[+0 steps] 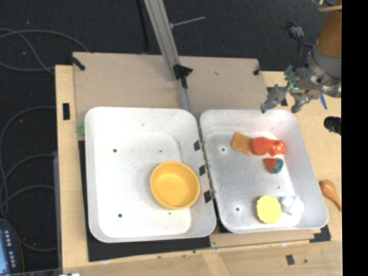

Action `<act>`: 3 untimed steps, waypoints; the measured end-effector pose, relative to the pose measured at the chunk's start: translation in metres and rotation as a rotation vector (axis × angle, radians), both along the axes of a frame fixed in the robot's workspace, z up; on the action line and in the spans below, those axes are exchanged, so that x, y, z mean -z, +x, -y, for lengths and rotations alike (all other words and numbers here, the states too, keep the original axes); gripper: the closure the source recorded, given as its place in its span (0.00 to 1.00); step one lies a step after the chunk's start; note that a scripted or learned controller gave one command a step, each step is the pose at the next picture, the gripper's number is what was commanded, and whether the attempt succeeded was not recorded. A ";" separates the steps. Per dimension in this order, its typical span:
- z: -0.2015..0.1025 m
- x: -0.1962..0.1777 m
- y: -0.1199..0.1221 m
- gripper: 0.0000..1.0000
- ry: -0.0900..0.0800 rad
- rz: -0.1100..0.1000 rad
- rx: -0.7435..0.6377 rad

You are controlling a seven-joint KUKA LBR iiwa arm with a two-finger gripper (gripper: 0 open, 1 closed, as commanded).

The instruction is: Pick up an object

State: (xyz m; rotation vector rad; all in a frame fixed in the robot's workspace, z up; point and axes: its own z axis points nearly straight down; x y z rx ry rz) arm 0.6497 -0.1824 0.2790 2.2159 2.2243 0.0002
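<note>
Gripper (284,101), fingers spread and holding nothing, hovers over the right bin's (230,171) far edge; the nearby red toy (265,146) looks light, rigid, best pinched across its rounded middle.

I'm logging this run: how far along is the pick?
Nothing looks picked yet. The gripper hangs open above the far edge of the right bin with nothing between its fingers. The yellow bowl lies in the left bin. The orange and red toy, the strawberry and the yellow disc lie in the right bin. Descent, grasp and lift remain.
</note>
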 end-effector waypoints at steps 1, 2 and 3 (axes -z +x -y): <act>0.000 0.000 0.000 0.00 -0.001 -0.001 0.000; -0.007 0.056 0.002 0.00 -0.002 -0.005 0.001; 0.000 0.118 0.001 0.00 -0.002 -0.007 0.005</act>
